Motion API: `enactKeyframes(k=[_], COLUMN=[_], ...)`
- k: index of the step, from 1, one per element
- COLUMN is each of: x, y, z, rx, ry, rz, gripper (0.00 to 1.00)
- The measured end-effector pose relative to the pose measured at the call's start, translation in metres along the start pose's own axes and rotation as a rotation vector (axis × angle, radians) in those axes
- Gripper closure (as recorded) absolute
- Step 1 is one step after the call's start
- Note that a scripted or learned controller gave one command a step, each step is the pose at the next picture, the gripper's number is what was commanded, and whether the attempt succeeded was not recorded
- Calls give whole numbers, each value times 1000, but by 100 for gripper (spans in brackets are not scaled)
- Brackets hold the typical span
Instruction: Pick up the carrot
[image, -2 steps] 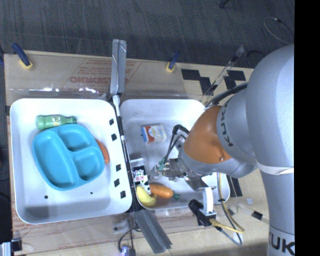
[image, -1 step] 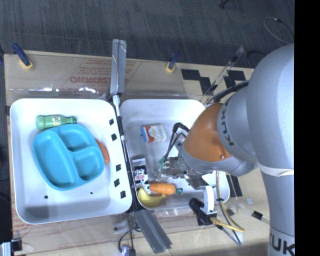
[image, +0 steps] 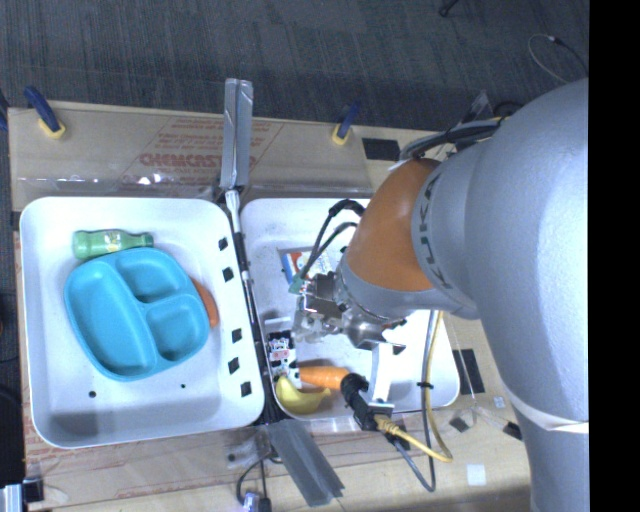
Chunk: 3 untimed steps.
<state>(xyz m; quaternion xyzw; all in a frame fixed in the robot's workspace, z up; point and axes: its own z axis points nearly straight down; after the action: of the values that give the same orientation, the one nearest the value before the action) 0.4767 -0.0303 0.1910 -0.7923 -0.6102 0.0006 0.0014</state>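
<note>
In the right bin (image: 440, 385), the jaws (image: 312, 322) hang above the carrot (image: 322, 377); whether they are spread I cannot tell. The carrot lies unlifted against a banana (image: 298, 397). The left bin (image: 40, 300) holds 1 blue tray (image: 135, 310), a green bottle (image: 110, 241) and an orange item (image: 209, 304).

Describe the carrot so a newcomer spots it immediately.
Start at the right-hand white bin, under the grey arm. Along its near edge, below the pincer, lies the carrot: a short orange stick lying sideways. It rests against a yellow banana, and its orange colour sets it apart.
</note>
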Motion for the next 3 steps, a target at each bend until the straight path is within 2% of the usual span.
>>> enactKeyframes(k=[1, 2, 3], x=[39, 40, -18], y=[34, 34, 3], z=[-27, -27, -1], rx=[2, 3, 2], ry=[-1, -1, -1], rz=[-38, -38, -137], gripper=[100, 0, 0])
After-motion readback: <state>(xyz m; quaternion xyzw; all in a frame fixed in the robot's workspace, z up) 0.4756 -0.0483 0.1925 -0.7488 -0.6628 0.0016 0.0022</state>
